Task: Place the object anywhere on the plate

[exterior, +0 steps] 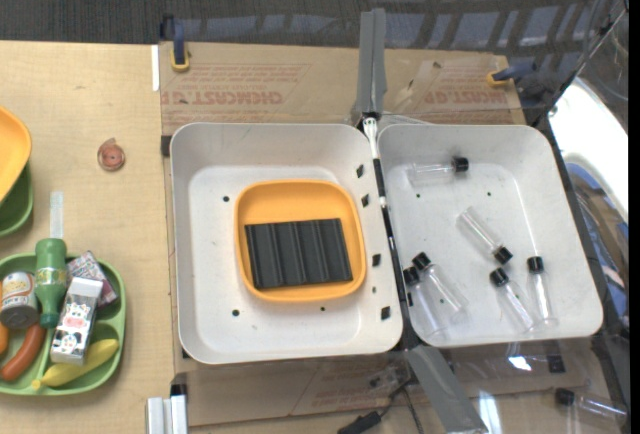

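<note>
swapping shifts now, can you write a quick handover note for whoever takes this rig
Gripper: I cannot report its state from the camera view.
Plate: the square orange plastic plate sits in the left white bin, with a dark grey ribbed rectangular pad lying on it.
Objects: several clear plastic tubes with black caps lie loose in the right white bin; one near the top, one mid-bin, two at lower right, and two at the lower left.
Done: no tube is on the plate.
Left: pick a tube, set it on the plate.
</note>
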Robot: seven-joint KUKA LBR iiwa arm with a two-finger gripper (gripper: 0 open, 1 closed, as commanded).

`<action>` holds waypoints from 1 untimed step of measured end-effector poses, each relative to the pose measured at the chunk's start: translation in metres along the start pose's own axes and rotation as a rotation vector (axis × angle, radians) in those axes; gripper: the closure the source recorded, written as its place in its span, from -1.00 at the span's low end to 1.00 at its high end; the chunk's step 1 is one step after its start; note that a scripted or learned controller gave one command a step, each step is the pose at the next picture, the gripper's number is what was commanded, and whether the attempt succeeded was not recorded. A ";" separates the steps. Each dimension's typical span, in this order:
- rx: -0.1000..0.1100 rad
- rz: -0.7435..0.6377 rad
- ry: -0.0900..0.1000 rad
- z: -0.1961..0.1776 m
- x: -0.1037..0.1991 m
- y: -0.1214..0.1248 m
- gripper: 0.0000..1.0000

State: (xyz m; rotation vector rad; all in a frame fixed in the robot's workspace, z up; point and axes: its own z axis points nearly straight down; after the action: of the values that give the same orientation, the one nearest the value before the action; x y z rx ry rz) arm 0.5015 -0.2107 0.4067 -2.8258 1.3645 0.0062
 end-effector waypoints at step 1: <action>0.002 -0.389 0.002 -0.023 0.013 -0.020 -1.00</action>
State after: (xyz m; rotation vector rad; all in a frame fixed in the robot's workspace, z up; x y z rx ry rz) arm 0.5256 -0.2086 0.4294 -3.0347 0.7921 0.0011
